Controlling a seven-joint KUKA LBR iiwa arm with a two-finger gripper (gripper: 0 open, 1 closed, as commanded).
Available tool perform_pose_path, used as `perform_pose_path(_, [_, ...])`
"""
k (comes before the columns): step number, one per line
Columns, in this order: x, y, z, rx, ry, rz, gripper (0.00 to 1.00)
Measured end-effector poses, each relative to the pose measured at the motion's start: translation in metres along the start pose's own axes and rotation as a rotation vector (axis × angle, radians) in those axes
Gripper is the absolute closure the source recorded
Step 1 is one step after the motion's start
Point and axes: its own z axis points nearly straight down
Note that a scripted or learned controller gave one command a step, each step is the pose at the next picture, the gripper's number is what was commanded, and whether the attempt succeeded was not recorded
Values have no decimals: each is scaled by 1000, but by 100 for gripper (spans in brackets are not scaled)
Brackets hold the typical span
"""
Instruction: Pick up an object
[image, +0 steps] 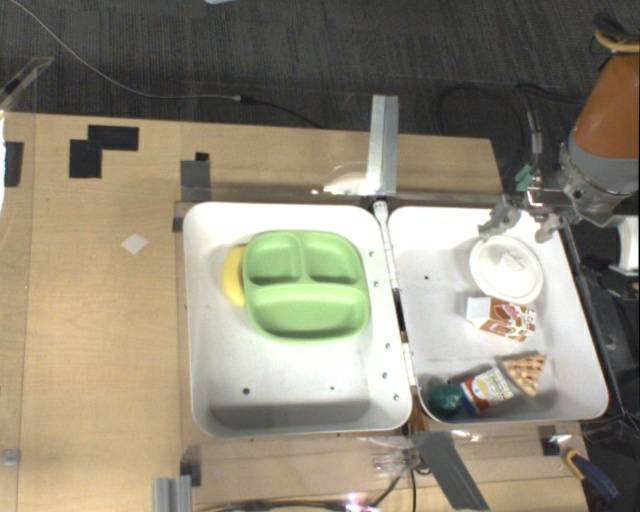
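White plastic bins sit side by side on the wooden desk (90, 330). Nearest in the right bin (440, 320) lie a dark teal object (445, 398), a small packet (487, 386) and a wedge with a waffle pattern (526, 372), crowded together at the near wall. Just beyond them rests a small printed carton (505, 318), and farther still a round white lid-like dish (507, 269). The left bin (215, 380) holds a green divided tray (303, 281) with something yellow (233, 276) tucked under its left edge.

Any of these could serve as the object to pick up, and the dish is the closest candidate. It looks flat and smooth, so fingers closing from above may slide off its rim or simply push it along the bin floor. A descent at the far edge could also strike the bin wall.

The hand (521, 222) hovers over the far right corner of the right bin, its two pale fingers spread wide and holding nothing, pointing down just beyond the dish. The arm (608, 140) enters from the far right, its orange band above the wrist.
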Motion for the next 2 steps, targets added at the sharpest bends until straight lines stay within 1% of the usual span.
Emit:
perform_pose_path(1, [12,-3,-46,-2,-1,-247,0])
perform_pose_path(2, [46,-52,77,2,1,-242,0])
